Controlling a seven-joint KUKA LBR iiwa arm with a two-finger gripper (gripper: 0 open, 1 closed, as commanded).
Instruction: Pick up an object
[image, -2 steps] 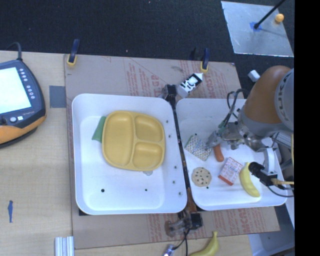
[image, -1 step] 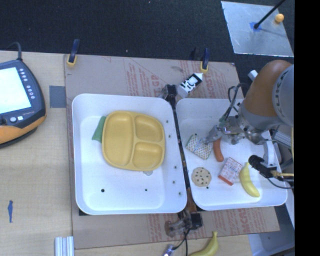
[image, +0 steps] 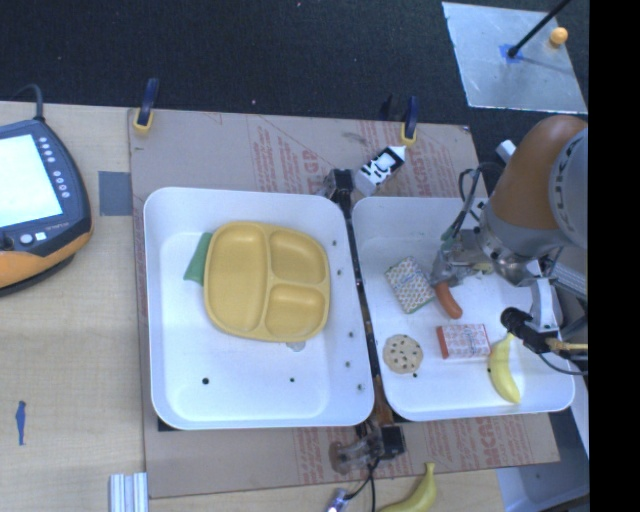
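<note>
The right bin holds a patterned grey packet, an orange-red sausage-shaped piece, a round cookie, a small pink-and-white box and a yellow banana. My gripper hangs low over the bin's right half, just above the upper end of the orange piece and right of the packet. The arm's grey and orange body covers the space behind it.
The left bin carries a yellow divided plate lying over a green item. A tablet controller lies at the far left. A second banana rests on the cardboard below the bins. A black-and-white object sits above them.
</note>
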